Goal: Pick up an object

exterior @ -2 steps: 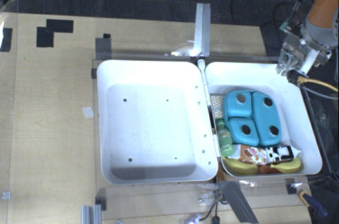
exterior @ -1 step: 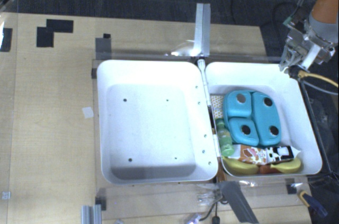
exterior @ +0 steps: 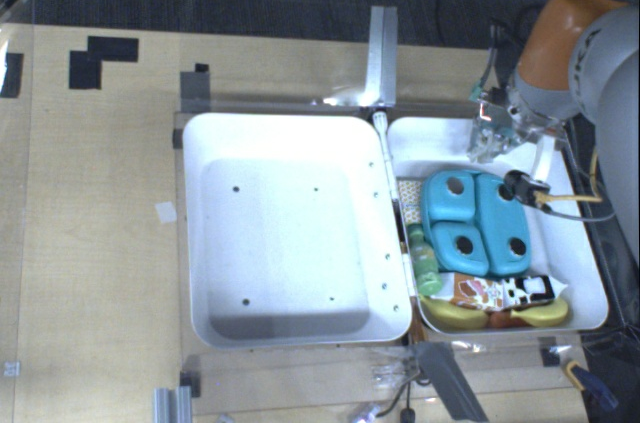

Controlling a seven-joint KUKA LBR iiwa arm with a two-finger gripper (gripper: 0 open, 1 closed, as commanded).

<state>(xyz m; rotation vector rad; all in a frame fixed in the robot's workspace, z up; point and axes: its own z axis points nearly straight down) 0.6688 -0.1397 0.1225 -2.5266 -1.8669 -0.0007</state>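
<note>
The right bin [exterior: 440, 142] holds a large teal moulded tray [exterior: 477, 222] with round dimples, a green bottle [exterior: 423, 262] along its left wall, a yellow banana [exterior: 495, 315] at the front, and a printed packet [exterior: 500, 290] just behind the banana. My gripper [exterior: 490, 144] hangs over the far right part of this bin, just behind the teal tray's far edge. Its fingers look pale and translucent, and nothing shows between them.
The left bin [exterior: 290, 226] lies beside the right one, parted by a metal rail [exterior: 383, 61] at the back. Black cable [exterior: 535, 192] runs from the wrist across the teal tray's right side. The grey and orange arm [exterior: 575, 46] fills the upper right.
</note>
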